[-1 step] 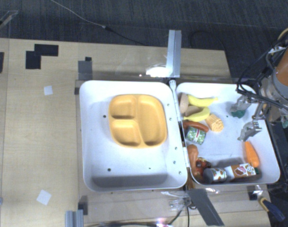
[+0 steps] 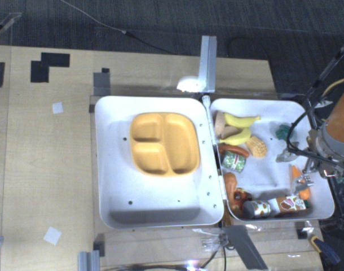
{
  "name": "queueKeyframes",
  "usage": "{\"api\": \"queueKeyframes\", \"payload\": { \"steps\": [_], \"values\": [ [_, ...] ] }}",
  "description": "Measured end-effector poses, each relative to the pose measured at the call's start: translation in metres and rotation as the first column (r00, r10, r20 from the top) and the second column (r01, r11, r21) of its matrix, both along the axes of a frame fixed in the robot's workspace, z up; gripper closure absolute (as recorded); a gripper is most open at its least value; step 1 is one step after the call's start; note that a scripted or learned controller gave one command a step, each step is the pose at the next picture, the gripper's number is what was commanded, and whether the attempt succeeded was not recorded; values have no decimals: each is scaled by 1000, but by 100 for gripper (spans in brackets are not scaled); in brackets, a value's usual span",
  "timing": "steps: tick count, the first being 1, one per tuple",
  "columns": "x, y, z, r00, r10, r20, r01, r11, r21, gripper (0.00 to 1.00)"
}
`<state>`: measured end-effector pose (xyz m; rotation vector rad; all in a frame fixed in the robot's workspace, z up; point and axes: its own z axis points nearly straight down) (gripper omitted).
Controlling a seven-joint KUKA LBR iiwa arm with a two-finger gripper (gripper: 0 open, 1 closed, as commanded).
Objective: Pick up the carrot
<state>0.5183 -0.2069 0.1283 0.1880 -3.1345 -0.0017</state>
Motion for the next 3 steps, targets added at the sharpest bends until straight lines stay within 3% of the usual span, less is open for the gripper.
{"api": "queueKeyframes", "payload": {
  "steps": [2, 3],
  "values": [
    [-21, 4, -35, 961, -272, 39, 272, 962, -2, 0],
    [-19, 6, -24, 964, -264, 39, 265, 964, -2, 100]
  ]
}}
